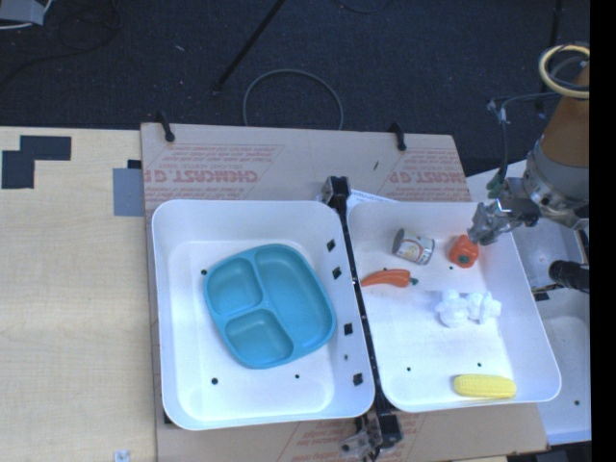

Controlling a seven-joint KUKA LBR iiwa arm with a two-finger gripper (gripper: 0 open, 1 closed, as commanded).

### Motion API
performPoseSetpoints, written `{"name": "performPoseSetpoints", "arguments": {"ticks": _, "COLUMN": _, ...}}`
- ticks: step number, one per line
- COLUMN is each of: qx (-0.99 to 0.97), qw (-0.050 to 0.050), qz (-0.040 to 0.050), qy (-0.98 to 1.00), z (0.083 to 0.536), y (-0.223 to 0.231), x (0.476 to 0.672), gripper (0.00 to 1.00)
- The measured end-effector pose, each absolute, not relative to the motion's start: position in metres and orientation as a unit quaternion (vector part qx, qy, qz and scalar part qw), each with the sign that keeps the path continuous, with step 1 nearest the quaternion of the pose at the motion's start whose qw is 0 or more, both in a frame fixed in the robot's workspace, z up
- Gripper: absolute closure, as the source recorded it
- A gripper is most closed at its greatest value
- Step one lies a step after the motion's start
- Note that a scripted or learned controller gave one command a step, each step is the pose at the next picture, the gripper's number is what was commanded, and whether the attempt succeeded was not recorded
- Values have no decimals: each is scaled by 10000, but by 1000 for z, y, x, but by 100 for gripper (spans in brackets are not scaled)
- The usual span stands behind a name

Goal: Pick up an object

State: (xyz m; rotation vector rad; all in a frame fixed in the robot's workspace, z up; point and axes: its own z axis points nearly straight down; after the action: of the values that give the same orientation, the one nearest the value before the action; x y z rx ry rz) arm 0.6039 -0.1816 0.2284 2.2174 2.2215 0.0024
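Note:
In the right bin (534, 349) lie a small tin can (413, 247), an orange carrot (387, 278), a red-orange tomato-like toy (464, 251), a white lumpy object (468, 307) and a yellow corn cob (484, 385). My gripper (485, 224) hangs over the bin's far right part. It is just above and to the right of the red-orange toy, close to it. Whether it touches the toy cannot be made out.
The left bin (178, 354) holds a blue divided plate (269, 303). A black divider (348, 287) runs between the two bins. Cardboard (289, 166) lies under them, and pale bench top spreads to the left.

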Motion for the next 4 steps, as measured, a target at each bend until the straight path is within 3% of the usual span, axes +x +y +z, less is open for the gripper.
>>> {"name": "performPoseSetpoints", "arguments": {"ticks": 1, "qx": 7066, "qw": 17, "qz": 9, "qy": 7076, "z": 282, "y": -183, "x": 604, "gripper": 100}}
{"name": "performPoseSetpoints", "arguments": {"ticks": 3, "qx": 7059, "qw": -17, "qz": -7, "qy": 7083, "z": 266, "y": -73, "x": 615, "gripper": 100}}
{"name": "performPoseSetpoints", "arguments": {"ticks": 4, "qx": 7057, "qw": -20, "qz": -8, "qy": 7085, "z": 268, "y": -24, "x": 608, "gripper": 100}}
